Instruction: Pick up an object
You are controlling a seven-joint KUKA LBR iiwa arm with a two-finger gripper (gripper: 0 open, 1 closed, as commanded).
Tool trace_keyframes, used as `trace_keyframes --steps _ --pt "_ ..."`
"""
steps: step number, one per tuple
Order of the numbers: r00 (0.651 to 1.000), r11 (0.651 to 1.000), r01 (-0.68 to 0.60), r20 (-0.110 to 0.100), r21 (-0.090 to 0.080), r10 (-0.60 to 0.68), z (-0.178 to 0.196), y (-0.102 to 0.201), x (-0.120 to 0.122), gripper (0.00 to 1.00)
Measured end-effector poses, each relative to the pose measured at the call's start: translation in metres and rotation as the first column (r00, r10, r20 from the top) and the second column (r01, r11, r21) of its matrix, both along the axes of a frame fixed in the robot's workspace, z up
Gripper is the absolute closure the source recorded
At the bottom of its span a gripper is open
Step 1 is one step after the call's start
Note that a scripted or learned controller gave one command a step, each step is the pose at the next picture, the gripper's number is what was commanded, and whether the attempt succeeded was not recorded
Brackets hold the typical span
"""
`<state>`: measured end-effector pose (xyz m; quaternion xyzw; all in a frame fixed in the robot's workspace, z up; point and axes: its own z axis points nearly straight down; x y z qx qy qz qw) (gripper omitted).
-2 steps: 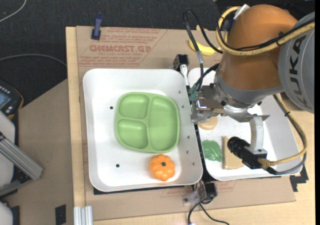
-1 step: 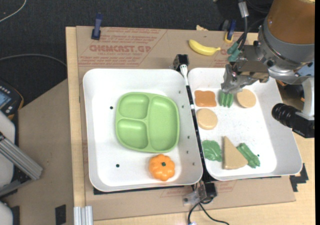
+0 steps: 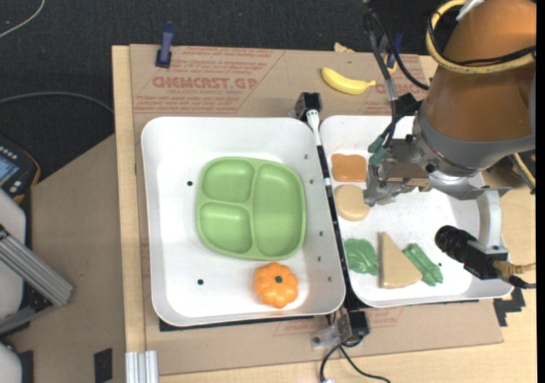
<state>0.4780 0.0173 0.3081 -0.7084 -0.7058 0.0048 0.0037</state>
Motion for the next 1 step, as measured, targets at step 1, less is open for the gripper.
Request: trace_keyframes --steps 1 --pt "1.0 1.0 -0.008 0.004 0.003 0.008 -0.0397 0.0473 0.0002 1.0"
